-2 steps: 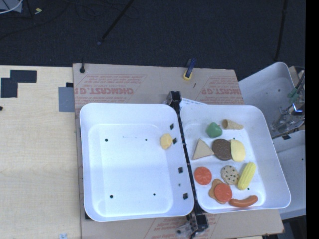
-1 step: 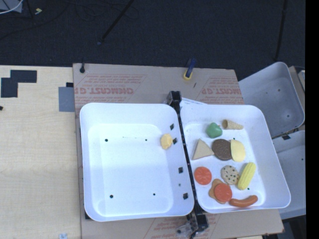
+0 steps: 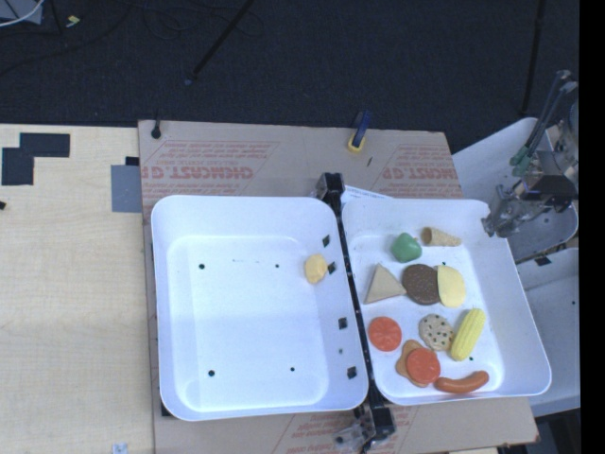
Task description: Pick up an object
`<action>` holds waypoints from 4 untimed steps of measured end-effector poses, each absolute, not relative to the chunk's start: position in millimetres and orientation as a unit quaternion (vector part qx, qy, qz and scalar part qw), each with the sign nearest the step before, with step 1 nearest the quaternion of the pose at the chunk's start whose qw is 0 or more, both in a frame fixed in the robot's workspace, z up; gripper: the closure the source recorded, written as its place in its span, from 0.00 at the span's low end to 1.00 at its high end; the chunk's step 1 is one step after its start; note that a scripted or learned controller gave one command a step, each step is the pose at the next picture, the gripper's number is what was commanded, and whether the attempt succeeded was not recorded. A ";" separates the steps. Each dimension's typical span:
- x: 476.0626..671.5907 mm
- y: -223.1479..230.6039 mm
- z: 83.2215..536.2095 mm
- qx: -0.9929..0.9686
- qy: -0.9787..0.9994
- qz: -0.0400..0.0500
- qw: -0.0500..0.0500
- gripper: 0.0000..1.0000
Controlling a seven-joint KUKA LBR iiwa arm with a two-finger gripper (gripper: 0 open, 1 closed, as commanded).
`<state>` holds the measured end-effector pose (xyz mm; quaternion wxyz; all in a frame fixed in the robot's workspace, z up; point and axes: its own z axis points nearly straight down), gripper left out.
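The tool [image 3: 501, 218] is hanging just off the right bin's [image 3: 529, 348] far rim, likely parked clear of the camera's sight; its grip state I cannot tell; toy foods are crowding that bin; a yellow piece [image 3: 316, 269] is sitting in the left bin [image 3: 180, 253]
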<state>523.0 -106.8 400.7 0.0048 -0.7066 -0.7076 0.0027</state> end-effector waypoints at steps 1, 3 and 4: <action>552.1 -127.0 515.0 -0.706 -0.708 -0.003 -0.005 1.00; 521.9 -86.8 547.3 -0.706 -0.708 -0.005 -0.006 1.00; 518.9 -45.5 431.8 -0.707 -0.708 0.003 0.004 1.00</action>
